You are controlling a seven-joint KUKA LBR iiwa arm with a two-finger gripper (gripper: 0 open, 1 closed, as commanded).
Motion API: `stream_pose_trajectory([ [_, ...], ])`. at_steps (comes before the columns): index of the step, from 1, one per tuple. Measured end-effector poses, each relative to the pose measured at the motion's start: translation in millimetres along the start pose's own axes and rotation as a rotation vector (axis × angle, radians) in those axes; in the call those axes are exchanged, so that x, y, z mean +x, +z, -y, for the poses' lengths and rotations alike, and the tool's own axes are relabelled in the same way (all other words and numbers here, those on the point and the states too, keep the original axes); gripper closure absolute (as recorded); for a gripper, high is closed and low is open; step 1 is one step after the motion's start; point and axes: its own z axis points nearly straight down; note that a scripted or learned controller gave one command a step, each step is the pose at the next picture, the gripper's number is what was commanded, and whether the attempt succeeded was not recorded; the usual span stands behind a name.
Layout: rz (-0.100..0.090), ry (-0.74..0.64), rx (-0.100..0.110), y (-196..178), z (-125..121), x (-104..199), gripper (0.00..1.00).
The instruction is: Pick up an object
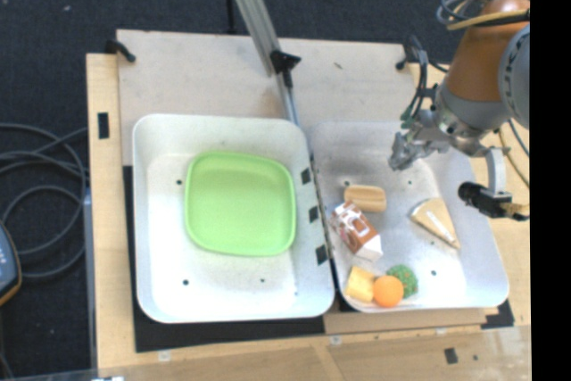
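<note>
Over right bin (482, 268), pincer (401, 154) hangs above bare floor; finger state unclear. Bread roll (365, 198), wedge (434, 221), carton (356, 228), orange (387, 291) lie nearby, ungrasped. Likely positioned for descent.

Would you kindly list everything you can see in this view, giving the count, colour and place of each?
left bin: 1, white, left half of the bench
plate: 1, light green, middle of the left bin
right bin: 1, white, right half of the bench
bread roll: 1, tan, centre of the right bin
wrapped packet: 1, white and brown, below the roll
wedge: 1, beige, right side of the right bin
yellow block: 1, yellow, front edge of the right bin
orange ball: 1, orange, beside the block
green piece: 1, green, behind the ball
cables: several, black, floor at left
arm: 1, grey with orange band, from the right
gripper: 1, grey, over the right bin's back part
</note>
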Motion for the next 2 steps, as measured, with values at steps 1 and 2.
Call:
stream_pose_trajectory([
  [1,0.000,0.000,0.000,-53.3,-1.2,-0.8,1.00],
  [2,-0.001,-0.004,0.003,-59.8,15.3,48.1,1.00],
])
